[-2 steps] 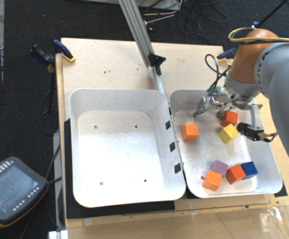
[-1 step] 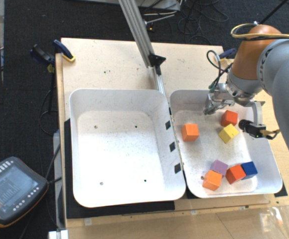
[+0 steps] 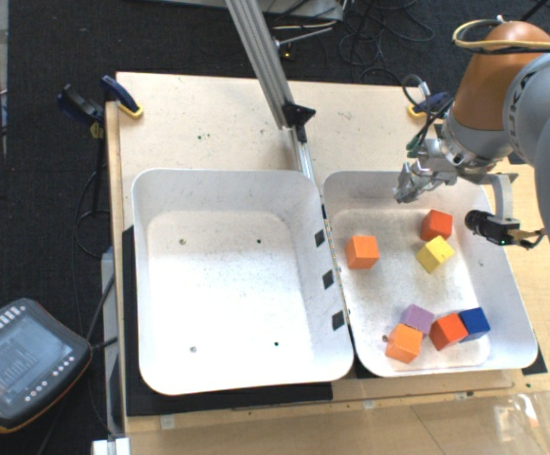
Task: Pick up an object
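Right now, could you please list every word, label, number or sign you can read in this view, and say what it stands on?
None is readable.
Teach pendant at lower left: its screen shows faint lines, too blurred to read.
Black tabs on the bins' shared rim: no lettering visible.
The blocks, such as the yellow block, carry no visible markings.

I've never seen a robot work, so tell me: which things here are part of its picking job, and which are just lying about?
Part of the job:
pincer
right bin
seven blocks, e.g. orange block, yellow block, purple block, blue block

Lying about:
left bin
handheld controller
blue clamp
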Robot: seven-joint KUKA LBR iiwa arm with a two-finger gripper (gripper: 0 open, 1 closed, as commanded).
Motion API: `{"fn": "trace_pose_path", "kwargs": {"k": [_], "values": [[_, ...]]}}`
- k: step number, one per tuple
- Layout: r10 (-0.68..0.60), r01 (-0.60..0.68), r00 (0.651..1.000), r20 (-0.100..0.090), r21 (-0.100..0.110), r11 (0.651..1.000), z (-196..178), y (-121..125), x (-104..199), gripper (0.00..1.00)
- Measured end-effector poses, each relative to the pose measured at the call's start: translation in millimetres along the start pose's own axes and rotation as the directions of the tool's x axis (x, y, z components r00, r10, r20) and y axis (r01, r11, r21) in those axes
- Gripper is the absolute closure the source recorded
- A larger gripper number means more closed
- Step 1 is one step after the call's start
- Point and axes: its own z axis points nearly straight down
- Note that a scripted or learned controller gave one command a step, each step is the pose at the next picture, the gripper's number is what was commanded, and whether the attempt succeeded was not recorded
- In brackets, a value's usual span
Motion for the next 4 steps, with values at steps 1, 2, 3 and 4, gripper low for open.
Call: {"fn": "trace_pose_path", "kwargs": {"k": [1, 2, 3, 4], "values": [[0.0, 0.0, 1.0, 0.001, -0.002, 1.0, -64.9, 5.2, -1.6, 1.0], [-0.001, 0.001, 1.0, 0.001, -0.002, 1.0, -127.4, 2.9, 3.7, 1.0], [0.0, 0.0, 1.0, 0.0, 0.003, 1.0, -147.2, 4.0, 3.7, 1.0], [-0.004, 0.004, 1.0, -0.003, 0.009, 1.0, -139.7, -0.9, 46.4, 1.0]]}}
